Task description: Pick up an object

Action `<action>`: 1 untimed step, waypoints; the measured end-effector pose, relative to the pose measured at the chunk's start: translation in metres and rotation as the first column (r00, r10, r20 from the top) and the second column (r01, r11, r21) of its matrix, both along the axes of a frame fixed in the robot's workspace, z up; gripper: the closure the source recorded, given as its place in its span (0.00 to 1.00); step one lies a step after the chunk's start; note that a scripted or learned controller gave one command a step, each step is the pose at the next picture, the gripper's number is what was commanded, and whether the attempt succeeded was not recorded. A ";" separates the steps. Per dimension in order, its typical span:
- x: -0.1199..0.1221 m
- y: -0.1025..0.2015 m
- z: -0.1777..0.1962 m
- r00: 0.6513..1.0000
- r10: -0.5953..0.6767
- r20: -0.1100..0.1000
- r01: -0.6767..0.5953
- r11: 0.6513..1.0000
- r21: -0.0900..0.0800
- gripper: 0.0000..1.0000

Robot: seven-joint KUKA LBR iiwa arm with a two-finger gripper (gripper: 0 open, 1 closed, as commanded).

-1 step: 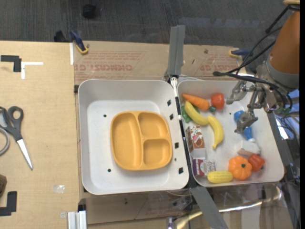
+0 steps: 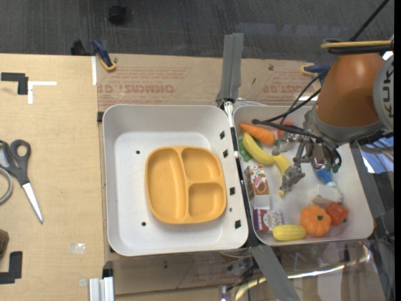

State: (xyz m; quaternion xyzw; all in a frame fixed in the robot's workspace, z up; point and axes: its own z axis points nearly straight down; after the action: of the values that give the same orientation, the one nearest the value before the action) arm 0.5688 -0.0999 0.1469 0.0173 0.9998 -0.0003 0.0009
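Note:
My gripper hangs over the middle of the right bin, below the grey wrist with its orange band. Its tip is above bare bin floor, just right of a yellow toy piece and a brown snack packet. A banana and a carrot lie to its upper left. A blue and white object sits to its right. Nothing can be seen held in it.
Along the right bin's front lie a small carton, a corn cob, an orange pumpkin and a red pepper. The left bin holds a yellow divided plate. Scissors lie on the bench at far left.

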 end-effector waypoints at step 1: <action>0.000 0.006 -0.054 0.989 -0.149 0.000 0.149 0.989 0.000 0.00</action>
State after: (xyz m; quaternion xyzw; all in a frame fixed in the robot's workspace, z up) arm 0.5688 -0.0943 0.0926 0.0919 0.9958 -0.0002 0.0010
